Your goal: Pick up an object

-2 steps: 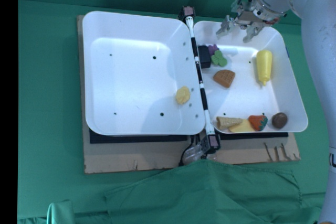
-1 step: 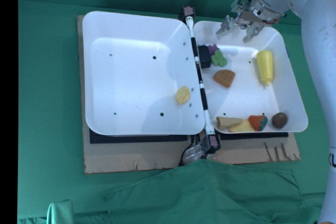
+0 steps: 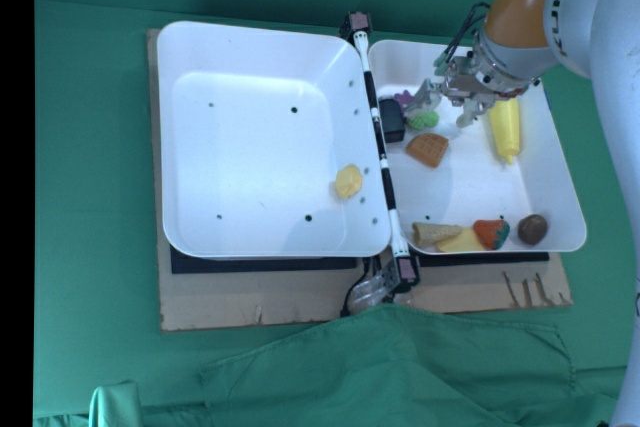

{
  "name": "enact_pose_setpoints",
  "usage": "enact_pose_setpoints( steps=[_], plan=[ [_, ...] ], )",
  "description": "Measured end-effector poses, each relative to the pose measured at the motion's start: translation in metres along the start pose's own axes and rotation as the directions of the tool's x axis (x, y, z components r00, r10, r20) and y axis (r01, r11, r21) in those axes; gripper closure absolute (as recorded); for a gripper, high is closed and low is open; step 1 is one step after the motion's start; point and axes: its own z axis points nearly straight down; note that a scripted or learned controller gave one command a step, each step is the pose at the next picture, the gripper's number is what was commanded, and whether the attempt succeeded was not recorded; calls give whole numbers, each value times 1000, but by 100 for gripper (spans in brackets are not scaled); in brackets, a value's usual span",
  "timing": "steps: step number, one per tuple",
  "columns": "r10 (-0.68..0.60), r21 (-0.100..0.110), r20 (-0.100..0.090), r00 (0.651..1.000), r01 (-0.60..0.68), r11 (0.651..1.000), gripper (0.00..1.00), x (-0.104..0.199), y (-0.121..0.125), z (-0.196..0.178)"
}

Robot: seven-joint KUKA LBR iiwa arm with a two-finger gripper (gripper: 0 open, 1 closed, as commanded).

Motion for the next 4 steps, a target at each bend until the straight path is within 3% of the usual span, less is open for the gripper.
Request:
enact_pose_setpoints(
  steps=[1, 2, 3, 4],
  plan=[
    [3, -2, 5, 1000, -3, 1000, 0, 10, -34, 6],
    [6, -8, 5, 1000, -6, 1000, 100, 8, -32, -7],
    [4, 5, 0, 1000, -4, 1000, 100, -74, 12, 9],
    [-5, 5, 1, 1000, 5, 1000, 100, -13, 55, 9]
  ],
)
